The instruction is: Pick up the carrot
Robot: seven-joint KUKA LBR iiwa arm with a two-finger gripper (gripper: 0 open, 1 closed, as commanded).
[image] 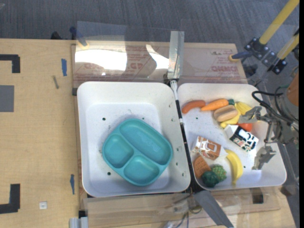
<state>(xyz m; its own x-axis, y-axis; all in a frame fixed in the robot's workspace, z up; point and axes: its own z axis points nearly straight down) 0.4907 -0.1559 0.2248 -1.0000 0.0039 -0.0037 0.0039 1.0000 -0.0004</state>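
Broccoli (214, 175) nearest us in right bin (278, 175); carrot (214, 104) at its far edge beside sausage (192, 106); gripper (264, 156) fingers apart, empty; wooden bench (33, 127), grey carpet (142, 8)

A robotics lab, this: a plywood bench (33, 127) marked with black tape squares, two white bins (90, 108) side by side, toy food in the right one, grey carpet beyond.

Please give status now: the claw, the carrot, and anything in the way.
Claw over right bin, near right wall, holding nothing. Carrot untouched at bin's far side. Hot dog against carrot; sausage beside it.
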